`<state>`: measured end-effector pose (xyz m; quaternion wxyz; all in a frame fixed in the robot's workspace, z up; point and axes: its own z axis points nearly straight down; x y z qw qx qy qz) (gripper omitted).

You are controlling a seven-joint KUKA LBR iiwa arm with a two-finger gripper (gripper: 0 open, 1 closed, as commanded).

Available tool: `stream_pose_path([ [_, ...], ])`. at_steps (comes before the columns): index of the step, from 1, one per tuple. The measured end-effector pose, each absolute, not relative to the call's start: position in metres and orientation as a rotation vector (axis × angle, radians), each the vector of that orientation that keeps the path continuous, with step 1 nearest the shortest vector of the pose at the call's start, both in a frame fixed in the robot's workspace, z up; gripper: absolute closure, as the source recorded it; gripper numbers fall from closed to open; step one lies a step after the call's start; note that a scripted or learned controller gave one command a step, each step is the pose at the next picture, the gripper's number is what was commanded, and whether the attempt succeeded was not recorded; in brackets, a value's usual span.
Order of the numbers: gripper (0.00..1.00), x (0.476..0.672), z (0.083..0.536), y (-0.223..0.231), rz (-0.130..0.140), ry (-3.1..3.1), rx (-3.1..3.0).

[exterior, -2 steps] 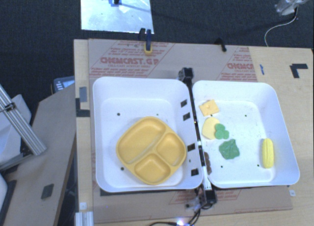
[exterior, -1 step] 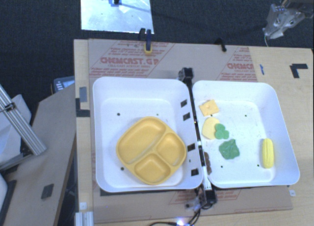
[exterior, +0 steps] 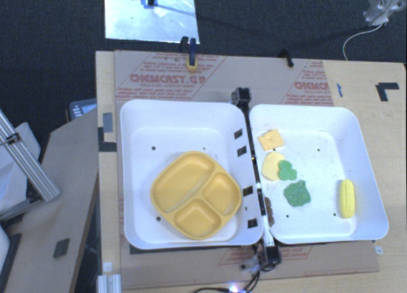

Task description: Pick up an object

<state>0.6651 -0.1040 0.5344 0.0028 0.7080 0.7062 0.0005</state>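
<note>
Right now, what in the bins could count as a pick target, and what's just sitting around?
Pick candidates, all in the right bin:
- yellow square piece
- pale yellow piece
- small green piece
- larger green piece
- yellow corn-like piece

Lying about:
- yellow divided tray in the left bin; probably a container, not a target
- gripper at top right, away from both bins

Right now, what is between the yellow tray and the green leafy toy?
In the camera view, the bins' touching walls with black clips lie between the yellow tray and the green leafy toy. The rest is bare white floor.
</note>
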Motion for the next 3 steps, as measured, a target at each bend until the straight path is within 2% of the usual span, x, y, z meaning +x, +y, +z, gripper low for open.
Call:
stream_pose_path([
  [1, 1.0, 0.531, 0.484, -0.093, -0.003, 2.225, 2.226],
  [2, 1.0, 0.595, 0.538, -0.107, 0.007, 2.218, 2.211],
  [3, 1.0, 0.487, 0.536, -0.081, 0.003, 2.228, 2.216],
])
